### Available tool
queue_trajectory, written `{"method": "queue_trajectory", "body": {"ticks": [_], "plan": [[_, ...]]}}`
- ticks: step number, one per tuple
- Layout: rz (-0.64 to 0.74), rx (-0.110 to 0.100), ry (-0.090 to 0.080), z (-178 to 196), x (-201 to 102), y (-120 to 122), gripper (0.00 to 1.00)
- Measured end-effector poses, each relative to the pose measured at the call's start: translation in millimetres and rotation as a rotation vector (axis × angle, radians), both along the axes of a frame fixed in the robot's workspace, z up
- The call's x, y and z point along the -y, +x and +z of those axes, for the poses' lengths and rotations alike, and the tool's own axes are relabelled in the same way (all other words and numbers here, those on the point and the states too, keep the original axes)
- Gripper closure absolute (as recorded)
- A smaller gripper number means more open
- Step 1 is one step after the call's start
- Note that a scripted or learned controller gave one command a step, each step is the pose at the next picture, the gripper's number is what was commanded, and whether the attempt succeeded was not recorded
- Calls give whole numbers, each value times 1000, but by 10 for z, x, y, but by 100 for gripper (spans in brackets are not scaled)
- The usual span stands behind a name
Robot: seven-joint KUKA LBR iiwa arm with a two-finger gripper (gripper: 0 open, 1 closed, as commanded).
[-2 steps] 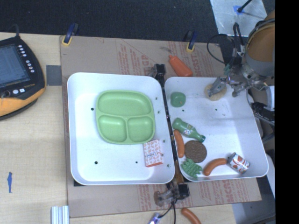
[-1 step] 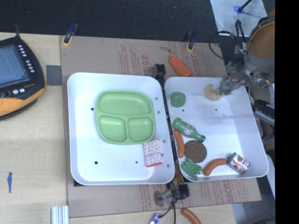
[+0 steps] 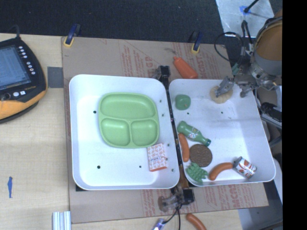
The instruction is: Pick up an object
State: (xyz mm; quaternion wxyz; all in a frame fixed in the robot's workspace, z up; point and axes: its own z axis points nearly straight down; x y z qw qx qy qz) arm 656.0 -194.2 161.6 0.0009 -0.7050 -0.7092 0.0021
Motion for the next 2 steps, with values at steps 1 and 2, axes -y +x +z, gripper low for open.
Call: {"method": "queue_trajectory", "body": {"ticks": [1, 2], "plan": [[1, 0, 2, 307, -1157, 5, 0], [-4, -2, 1, -140, -331, -7, 0]]}}
